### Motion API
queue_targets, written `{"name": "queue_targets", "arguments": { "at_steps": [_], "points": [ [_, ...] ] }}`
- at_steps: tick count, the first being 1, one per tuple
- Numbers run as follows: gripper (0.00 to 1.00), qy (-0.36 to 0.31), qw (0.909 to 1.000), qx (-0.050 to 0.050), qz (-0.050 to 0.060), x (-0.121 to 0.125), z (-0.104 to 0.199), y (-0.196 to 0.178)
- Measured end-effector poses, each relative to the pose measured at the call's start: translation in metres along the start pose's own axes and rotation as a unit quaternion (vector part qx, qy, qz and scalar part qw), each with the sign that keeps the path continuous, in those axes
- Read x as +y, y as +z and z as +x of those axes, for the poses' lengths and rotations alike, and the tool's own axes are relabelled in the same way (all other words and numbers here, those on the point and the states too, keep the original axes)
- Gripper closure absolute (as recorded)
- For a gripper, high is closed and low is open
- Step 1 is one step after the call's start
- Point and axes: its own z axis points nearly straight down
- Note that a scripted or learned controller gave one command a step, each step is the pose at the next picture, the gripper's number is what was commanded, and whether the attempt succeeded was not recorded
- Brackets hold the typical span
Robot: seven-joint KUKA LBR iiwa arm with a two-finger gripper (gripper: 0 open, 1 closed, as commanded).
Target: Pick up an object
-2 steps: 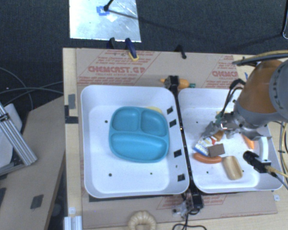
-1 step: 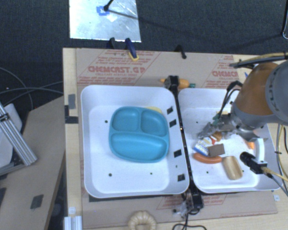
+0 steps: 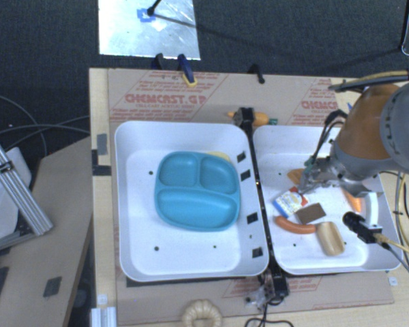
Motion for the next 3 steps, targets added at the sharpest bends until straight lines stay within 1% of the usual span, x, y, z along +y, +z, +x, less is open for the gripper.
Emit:
{"name": "queue_targets", "arguments": {
  "at_steps": [1,2,3],
  "points": [
    [1.0,-0.002,1.0,-0.001,0.003,0.008,0.007,-0.06],
    [1.0,-0.003,1.0,-0.001,0.003,0.015,0.017,-0.111],
    [1.0,-0.002,1.0,-0.001,0.005,0.016,0.017,-0.124]
  ]
}}
